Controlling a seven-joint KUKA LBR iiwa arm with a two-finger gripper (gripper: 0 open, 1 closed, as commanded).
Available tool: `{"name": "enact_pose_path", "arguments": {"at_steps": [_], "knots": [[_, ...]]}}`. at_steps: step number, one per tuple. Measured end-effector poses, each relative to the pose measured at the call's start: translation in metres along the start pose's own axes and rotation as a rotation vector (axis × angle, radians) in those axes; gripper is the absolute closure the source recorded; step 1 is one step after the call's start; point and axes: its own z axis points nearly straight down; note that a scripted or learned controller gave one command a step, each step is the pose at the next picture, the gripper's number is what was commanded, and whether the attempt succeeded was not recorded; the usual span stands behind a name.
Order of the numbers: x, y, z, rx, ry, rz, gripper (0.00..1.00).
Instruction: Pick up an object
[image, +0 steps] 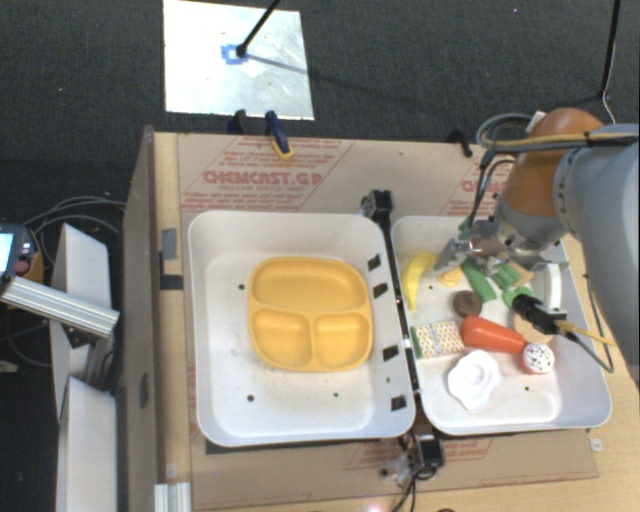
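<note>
Two shallow white bins sit side by side on the bench, a layout that separates a crowded source from a spare destination. Nearest the camera in the right bin (585, 405) lies a white fried-egg toy (473, 381), with a small white spotted ball (538, 358) just to its right. Behind them rests an orange carrot toy (492, 335), with a pale patterned wafer block (437, 339) beside its left end and a brown round piece (466, 301) just behind it. Further back come green vegetable pieces (486, 284) and a yellow banana (416, 273) near the divider. The left bin (225, 340) holds a yellow compartment plate (309, 312), lying flat with its compartments up — nothing in them.

At the far end of the right bin, the gripper (478, 250) hangs low over the clutter, the grey arm (600, 190) reaching in from the right. Whether it is spread or pressed together I cannot tell — it blurs into the toys beneath. The green pieces and the banana lie closest to it and seem the likeliest picks; the egg is well apart.
</note>
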Motion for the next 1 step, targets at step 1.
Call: {"name": "enact_pose_path", "arguments": {"at_steps": [1], "knots": [[0.0003,-0.0016,-0.0107,0.001,0.0,-0.001,1.0]]}}
